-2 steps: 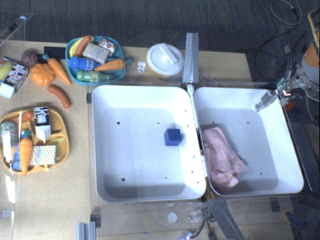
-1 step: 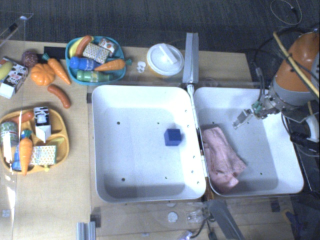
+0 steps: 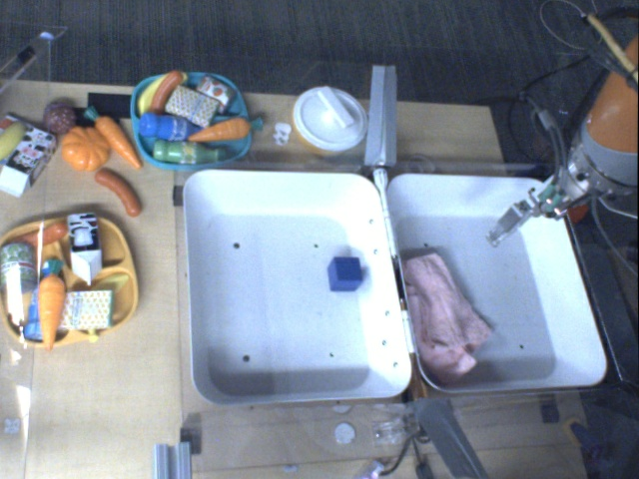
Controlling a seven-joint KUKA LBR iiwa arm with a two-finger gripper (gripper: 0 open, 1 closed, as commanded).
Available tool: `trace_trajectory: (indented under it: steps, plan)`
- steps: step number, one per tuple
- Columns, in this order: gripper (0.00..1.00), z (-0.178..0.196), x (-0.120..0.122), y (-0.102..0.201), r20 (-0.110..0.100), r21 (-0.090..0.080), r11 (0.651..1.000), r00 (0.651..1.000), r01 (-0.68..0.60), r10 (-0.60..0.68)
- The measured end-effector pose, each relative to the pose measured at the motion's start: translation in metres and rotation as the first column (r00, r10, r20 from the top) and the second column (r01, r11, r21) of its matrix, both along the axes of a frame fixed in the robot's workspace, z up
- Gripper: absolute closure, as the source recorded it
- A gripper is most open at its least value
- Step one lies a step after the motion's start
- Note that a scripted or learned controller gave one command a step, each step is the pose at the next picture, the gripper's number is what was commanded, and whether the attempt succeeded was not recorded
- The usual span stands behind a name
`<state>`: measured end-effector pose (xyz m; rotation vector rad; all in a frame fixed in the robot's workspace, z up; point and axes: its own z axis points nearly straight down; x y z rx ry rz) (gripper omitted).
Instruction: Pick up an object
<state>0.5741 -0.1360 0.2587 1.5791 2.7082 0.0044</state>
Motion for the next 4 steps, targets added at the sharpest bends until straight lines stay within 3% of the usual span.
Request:
trace_trajectory:
  steps: [1, 2, 3, 4]
  plan:
    - [0.0, -0.108, -0.029, 0.037, -0.005, 0.002, 1.0, 1.0, -0.03, 0.03]
    - [0.0, -0.167, -0.079, 0.035, 0.013, 0.0, 1.0, 1.0, -0.003, 0.003]
    - [1.0, -0.155, -0.077, 0.037, 0.02, 0.0, 1.0, 1.0, -0.003, 0.003]
    - [1.0, -0.081, 0.024, 0.048, -0.002, 0.001, 1.0, 1.0, 0.019, -0.019]
